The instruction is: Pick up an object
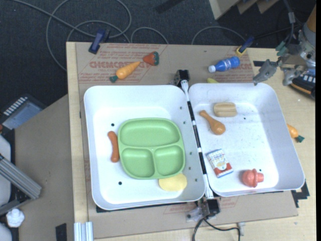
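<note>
right bin: bun (224,109) | drumstick (212,123) | carton (219,163) | red toy (252,177); left bin: green tray (150,147) | sausage (114,146) | yellow disc (172,183)

Glossy green plastic tray (150,147), matt cardboard bench (80,69)

The claw (267,72) hangs at the far right rim of the right bin (281,134). Left of it lies a blue bottle (224,64); below-left, inside the bin, a bread roll (224,109) and a wooden pestle (212,123).
</note>
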Available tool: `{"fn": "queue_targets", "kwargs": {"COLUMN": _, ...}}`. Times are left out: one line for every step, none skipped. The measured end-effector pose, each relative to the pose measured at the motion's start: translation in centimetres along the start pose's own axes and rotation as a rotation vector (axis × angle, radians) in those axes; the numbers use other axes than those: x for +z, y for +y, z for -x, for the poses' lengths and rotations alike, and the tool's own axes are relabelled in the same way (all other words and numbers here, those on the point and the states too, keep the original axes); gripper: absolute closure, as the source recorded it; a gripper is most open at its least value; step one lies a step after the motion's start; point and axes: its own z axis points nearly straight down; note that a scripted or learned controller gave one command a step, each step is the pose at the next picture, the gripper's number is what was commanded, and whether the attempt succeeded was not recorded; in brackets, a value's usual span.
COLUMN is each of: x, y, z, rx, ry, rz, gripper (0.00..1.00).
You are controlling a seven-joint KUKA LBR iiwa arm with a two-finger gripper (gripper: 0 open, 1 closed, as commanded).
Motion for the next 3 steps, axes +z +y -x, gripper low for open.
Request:
{"fn": "queue_targets", "kwargs": {"x": 9.0, "y": 2.5, "z": -4.4, "rx": -0.002, "ry": 0.001, "rz": -0.001, "gripper": 0.00}}
{"fn": "queue_targets", "kwargs": {"x": 14.9, "y": -0.7, "z": -8.2, "rx": -0.001, "ry": 0.001, "rz": -0.002, "gripper": 0.00}}
{"fn": "queue_targets", "kwargs": {"x": 19.0, "y": -3.3, "z": -8.7, "rx": 0.000, "ry": 0.001, "rz": -0.002, "gripper": 0.00}}
